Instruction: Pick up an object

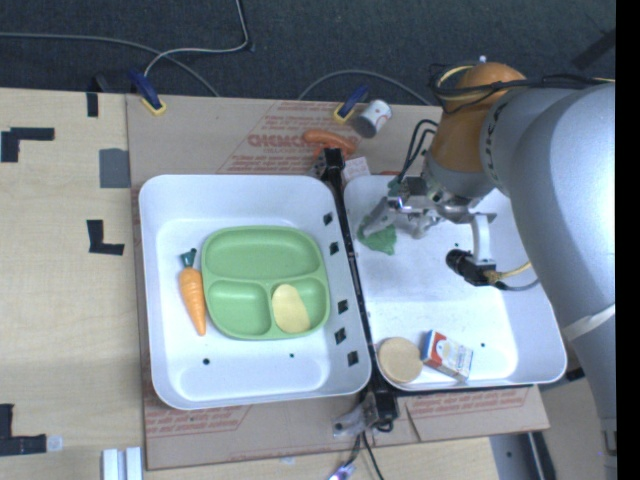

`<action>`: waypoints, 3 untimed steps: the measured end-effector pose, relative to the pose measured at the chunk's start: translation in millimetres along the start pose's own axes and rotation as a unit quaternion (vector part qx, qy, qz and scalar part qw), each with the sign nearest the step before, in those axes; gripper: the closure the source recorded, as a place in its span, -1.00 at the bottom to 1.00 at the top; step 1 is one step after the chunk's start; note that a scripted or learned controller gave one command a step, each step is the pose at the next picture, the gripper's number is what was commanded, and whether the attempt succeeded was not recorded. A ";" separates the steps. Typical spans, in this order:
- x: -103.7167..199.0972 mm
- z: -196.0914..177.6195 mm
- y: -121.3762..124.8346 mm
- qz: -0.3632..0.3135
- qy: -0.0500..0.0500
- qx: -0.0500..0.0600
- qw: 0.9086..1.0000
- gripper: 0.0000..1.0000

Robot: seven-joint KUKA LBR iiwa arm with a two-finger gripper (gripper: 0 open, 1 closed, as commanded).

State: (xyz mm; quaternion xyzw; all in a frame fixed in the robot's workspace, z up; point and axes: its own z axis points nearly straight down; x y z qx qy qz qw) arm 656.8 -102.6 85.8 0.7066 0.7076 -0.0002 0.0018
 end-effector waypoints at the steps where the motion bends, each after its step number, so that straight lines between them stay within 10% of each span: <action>1: 3.1 -0.1 -3.8 0.001 0.000 0.000 1.000 -1.00; 2: 3.3 -11.7 -2.6 0.000 0.000 -0.001 1.000 1.00; 3: 3.3 -11.4 -2.8 0.001 0.000 -0.001 1.000 -1.00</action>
